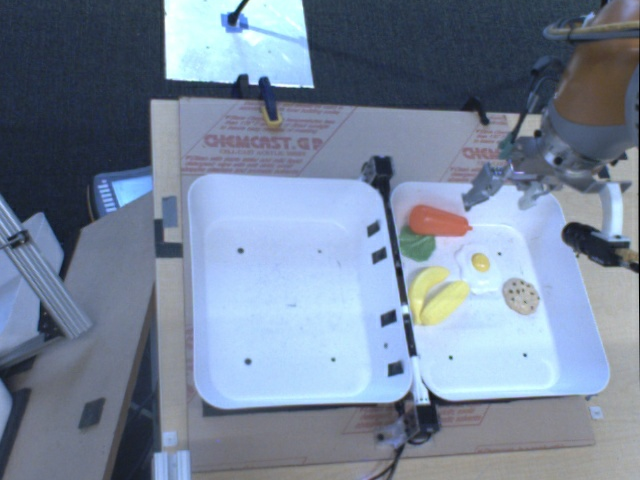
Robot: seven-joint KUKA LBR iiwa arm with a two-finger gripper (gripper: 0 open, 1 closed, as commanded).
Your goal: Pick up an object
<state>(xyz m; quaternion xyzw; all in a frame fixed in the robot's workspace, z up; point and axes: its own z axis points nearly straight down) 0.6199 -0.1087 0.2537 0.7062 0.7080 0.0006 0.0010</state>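
I'm seeing the end effector (507, 190) hovering at upper right over the right bin (570, 368) — fingers spread, gripping nothing. Carrot (440, 220) is lying just left of it, green piece (417, 243) below. Egg (480, 265), banana (438, 295), cookie (520, 295) are sitting mid-bin. Left bin (290, 288) is sitting alongside on the table (120, 298).

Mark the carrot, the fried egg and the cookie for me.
carrot (440, 220), camera view, middle of its orange body.
fried egg (480, 263), camera view, on the yellow yolk.
cookie (520, 295), camera view, centre of its speckled top.
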